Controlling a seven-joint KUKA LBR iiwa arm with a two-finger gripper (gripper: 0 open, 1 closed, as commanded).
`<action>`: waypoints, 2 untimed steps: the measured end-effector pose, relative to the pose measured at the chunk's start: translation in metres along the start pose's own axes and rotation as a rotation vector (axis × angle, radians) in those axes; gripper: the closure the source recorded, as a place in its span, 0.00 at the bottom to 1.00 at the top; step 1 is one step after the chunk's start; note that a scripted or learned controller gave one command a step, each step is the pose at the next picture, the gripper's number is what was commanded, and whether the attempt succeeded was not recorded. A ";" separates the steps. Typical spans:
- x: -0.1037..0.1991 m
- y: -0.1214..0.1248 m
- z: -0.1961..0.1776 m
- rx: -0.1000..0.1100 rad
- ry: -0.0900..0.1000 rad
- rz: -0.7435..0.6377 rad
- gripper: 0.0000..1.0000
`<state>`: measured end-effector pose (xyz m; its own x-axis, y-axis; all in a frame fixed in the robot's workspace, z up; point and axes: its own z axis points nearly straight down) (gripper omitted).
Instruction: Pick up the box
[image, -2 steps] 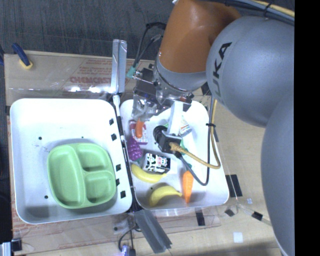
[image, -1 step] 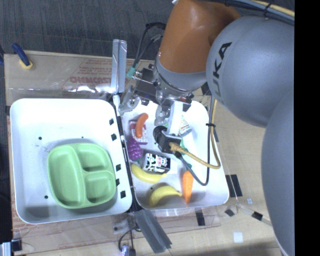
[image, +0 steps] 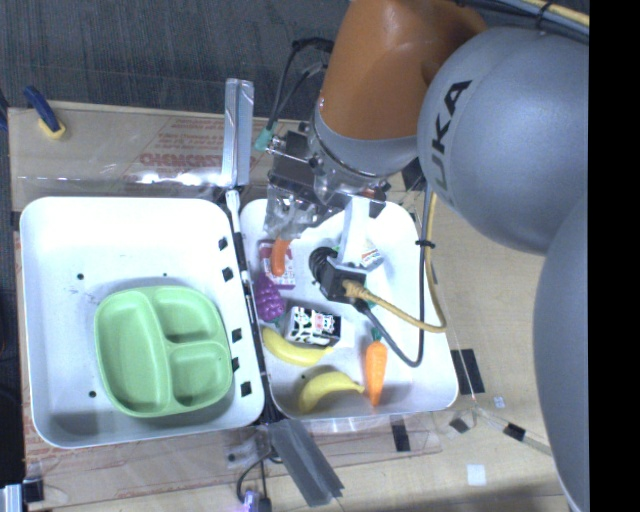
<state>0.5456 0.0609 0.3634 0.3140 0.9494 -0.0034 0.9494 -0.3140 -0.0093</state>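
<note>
A small box (image: 314, 325) with a black and white cow pattern lies in the right bin (image: 425, 385), just above a banana. My gripper (image: 287, 230) hangs over the bin's far left part, above a small orange and white packet (image: 280, 262). It stands apart from the box, up and to the left of it. The fingers look open, with nothing held between them. The arm's grey body and orange band cover the bin's far right corner.
Purple grapes (image: 268, 298) lie by the right bin's left wall. Two bananas (image: 296, 350) (image: 325, 388) and a carrot (image: 374, 370) sit near its front. A yellow and black cable (image: 395, 312) loops over the bin. The left bin (image: 60, 240) holds a green divided tray (image: 165, 350).
</note>
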 end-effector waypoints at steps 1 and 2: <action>0.000 0.000 0.000 0.001 0.000 -0.001 0.00; 0.002 -0.001 -0.009 0.003 -0.001 -0.011 1.00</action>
<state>0.5457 0.0631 0.3725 0.3037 0.9527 -0.0047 0.9527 -0.3038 -0.0126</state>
